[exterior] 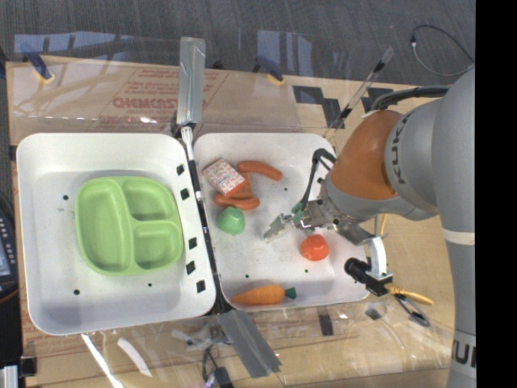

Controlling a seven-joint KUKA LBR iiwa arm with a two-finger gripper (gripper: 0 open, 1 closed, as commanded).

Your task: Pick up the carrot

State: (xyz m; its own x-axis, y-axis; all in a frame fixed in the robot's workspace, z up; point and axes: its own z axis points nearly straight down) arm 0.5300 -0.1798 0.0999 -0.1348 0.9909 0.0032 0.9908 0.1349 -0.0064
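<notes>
The carrot (pixel 258 296), orange with a green stub at its right end, lies flat along the front wall of the right bin (pixel 266 148). My gripper (pixel 289 223) hovers over the middle of that bin, well behind the carrot and just left of a red tomato (pixel 314 247). Its fingers (pixel 275 227) stand open and hold nothing. The grey arm with its orange band (pixel 363 168) reaches in from the right.
In the right bin a green round fruit (pixel 232 220), two sausages (pixel 260 170) (pixel 238 202) and a small patterned box (pixel 224 178) sit left of the gripper. The left bin (pixel 40 217) holds a green divided plate (pixel 129 225). Bare bin floor lies between gripper and carrot.
</notes>
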